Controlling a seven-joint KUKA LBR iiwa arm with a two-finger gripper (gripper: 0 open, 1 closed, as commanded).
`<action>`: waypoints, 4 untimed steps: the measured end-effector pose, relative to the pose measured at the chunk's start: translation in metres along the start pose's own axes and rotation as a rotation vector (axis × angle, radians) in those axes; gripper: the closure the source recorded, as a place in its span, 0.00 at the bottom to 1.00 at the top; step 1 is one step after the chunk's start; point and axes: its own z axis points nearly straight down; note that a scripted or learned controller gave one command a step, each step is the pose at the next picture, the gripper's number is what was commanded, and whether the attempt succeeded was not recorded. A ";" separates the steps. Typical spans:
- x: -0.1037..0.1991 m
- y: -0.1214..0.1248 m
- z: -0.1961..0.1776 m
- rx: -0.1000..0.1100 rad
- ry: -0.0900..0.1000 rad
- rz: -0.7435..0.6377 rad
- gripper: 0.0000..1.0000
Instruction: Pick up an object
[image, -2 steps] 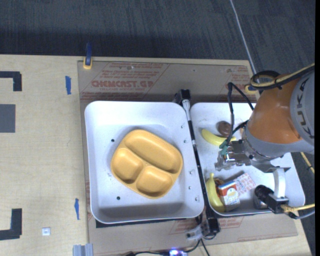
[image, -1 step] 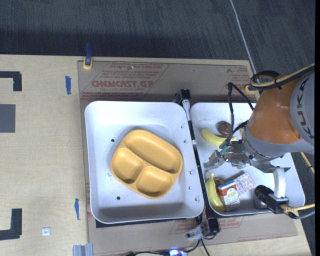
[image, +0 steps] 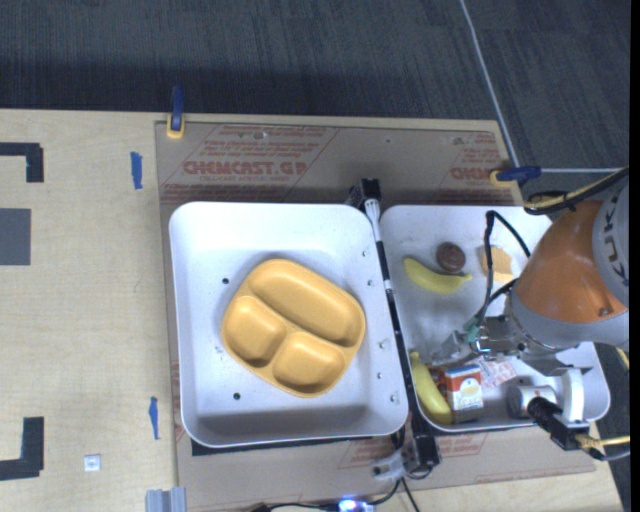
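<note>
While dark carpet borders the pale wooden bench (image: 80, 330), the gripper (image: 478, 338), its grip indiscernible, hangs over the right bin (image: 420, 235).

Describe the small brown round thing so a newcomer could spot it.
Look at the right bin, the one the arm reaches into. Near its far edge lies a banana; the brown round object sits touching that banana's far side. It is the bin's one dark, ball-like item.

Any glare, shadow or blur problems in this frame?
Camera view: soft focus throughout; the glossy yellow three-compartment tray shows mild sheen, not blown out; the white left bin is evenly lit; the grey-and-orange arm overhangs and darkens the small clutter in the white right bin.
</note>
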 end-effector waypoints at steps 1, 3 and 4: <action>-0.001 0.002 -0.011 -0.008 -0.005 0.001 1.00; 0.069 0.011 -0.084 0.001 0.002 -0.003 0.00; 0.001 0.003 0.013 -0.009 -0.001 -0.002 0.00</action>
